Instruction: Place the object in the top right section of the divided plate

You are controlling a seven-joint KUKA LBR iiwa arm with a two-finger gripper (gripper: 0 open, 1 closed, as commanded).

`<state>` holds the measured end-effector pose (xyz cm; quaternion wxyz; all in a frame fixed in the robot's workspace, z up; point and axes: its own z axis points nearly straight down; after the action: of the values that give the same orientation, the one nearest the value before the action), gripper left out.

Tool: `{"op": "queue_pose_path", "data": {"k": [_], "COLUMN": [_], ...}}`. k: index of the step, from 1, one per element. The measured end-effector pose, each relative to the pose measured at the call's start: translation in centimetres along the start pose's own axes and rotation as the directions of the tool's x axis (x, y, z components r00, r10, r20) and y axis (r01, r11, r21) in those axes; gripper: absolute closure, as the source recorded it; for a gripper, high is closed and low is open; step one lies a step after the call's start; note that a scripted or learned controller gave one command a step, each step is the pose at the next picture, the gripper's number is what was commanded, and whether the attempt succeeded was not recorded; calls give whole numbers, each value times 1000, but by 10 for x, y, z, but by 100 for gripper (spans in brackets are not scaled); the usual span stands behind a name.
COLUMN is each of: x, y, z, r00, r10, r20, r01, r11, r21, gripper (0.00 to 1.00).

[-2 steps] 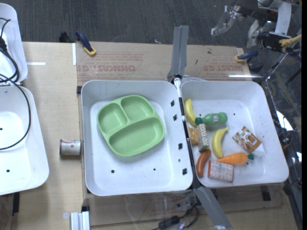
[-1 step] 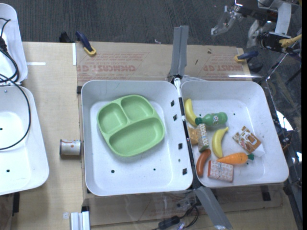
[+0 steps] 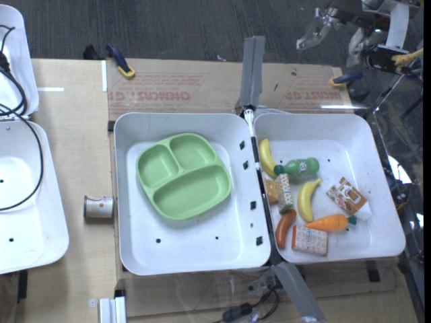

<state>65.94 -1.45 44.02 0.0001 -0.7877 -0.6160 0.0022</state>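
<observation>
The task stands at its first step: nothing is picked up yet. The gripper (image 3: 335, 29) hangs high at the 1 o'clock corner of the view, above the bare surface (image 3: 188, 86) beyond the right bin (image 3: 377, 153), not over the bin itself. One pale finger (image 3: 311, 36) shows, slanting down toward 7 o'clock; a darker one appears to sit apart from it, so the fingers look spread wide with nothing between them.

The plate (image 3: 184, 175) lies in the left bin (image 3: 135, 241), toward that bin's 11 o'clock part. All three of its sections hold nothing. The target section (image 3: 196, 150) is the small one at the plate's 1 o'clock side, nearest the divider between the bins.

The task does not name the object. The candidates all lie in the right bin: a banana (image 3: 267, 157) at its 10 o'clock side, a green bottle (image 3: 300, 167) just beside it, a second banana (image 3: 307, 199) near the middle, a carrot (image 3: 328, 223) and a sausage (image 3: 284, 226) toward 6 o'clock, and small packets (image 3: 346, 196) at 4 o'clock. All of them lie well apart from the fingers, down toward 6 to 7 o'clock from the gripper.

The next move probably calls for travel toward 7 o'clock over the right bin, then a descent onto one item. The items are crowded, several touching, so the one nearest 4 o'clock looks easiest to isolate.
</observation>
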Motion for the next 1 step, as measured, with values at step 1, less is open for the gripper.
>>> {"op": "queue_pose_path", "data": {"k": [1], "x": [0], "y": [0], "z": [0], "r00": [1000], "r10": [0], "r20": [0], "r01": [0], "r11": [1000], "r21": [0], "gripper": [0]}}
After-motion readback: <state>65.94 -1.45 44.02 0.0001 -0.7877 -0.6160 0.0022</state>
